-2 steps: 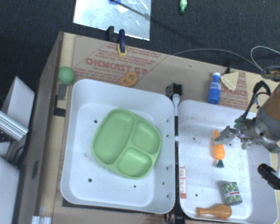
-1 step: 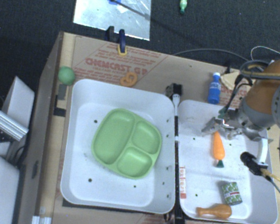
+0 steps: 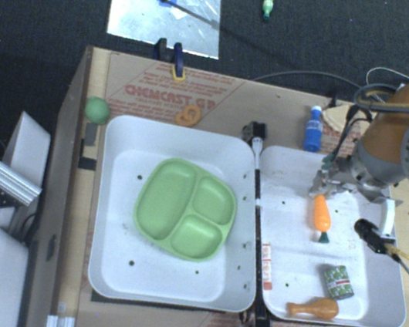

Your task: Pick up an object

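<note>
Bench with brown board top, dark floor beyond, bearing two white bins side by side: left bin holds one green divided plate; right bin holds an orange carrot at centre, a green box nearer and to the right, and a tan drumstick at the near rim. Gripper stands over the right bin's far part, just beyond the carrot's far end; open or closed cannot be told. Blue bottle upright beyond the right bin; green ball at the left bin's far-left corner.
</note>
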Robot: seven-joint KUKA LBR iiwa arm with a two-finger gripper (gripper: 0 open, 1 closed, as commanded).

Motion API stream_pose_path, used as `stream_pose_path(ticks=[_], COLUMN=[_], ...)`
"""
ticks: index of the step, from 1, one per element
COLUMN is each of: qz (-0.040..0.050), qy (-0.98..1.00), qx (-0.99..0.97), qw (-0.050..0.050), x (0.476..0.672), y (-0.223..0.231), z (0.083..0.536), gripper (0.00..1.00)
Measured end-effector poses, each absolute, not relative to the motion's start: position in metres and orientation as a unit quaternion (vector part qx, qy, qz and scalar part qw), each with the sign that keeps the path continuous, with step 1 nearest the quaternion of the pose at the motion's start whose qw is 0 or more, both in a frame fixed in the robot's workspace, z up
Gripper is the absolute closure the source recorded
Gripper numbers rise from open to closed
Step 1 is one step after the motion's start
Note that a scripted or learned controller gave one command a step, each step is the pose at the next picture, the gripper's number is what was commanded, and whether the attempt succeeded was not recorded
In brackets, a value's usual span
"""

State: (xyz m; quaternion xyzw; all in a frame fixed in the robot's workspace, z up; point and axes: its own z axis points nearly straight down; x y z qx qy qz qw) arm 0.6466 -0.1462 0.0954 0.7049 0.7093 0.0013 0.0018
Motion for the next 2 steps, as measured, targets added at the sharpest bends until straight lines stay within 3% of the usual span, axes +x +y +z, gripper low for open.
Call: stream_pose_path(ticks=[1,2], qz=[0.0016,0.0011], qy=[0.708,0.709], qx=[0.707,0.705], qw=[0.003,0.001], x=[0.6,0.547], y=[-0.135,-0.086], z=[0.209,0.257], gripper=[1.0,1.0])
